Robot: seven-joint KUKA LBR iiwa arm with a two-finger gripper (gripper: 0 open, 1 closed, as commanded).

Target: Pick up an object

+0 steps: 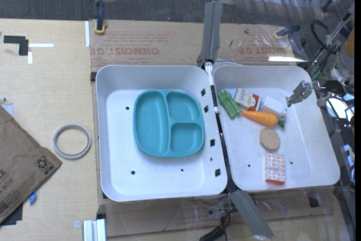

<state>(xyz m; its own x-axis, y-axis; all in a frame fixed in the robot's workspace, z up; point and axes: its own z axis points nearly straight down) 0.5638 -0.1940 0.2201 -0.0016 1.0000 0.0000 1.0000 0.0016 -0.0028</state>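
The right bin (pixel 309 147) holds several small items. An orange toy carrot (pixel 260 117) lies between a green vegetable (pixel 228 104) and a white packet (pixel 273 105). A small printed box (pixel 246 99) sits just behind them. Nearer the front are a tan round piece (pixel 270 139) and a red-and-white carton (pixel 275 169). My gripper (pixel 298 94) hangs over the bin's far right part, just right of the white packet, and nothing shows in it.
A teal divided plate (pixel 169 123) lies in the left bin (pixel 115 138). On the bench to the left are a tape ring (pixel 71 140) and a cardboard box (pixel 20 169). Cables and the arm crowd the right edge.
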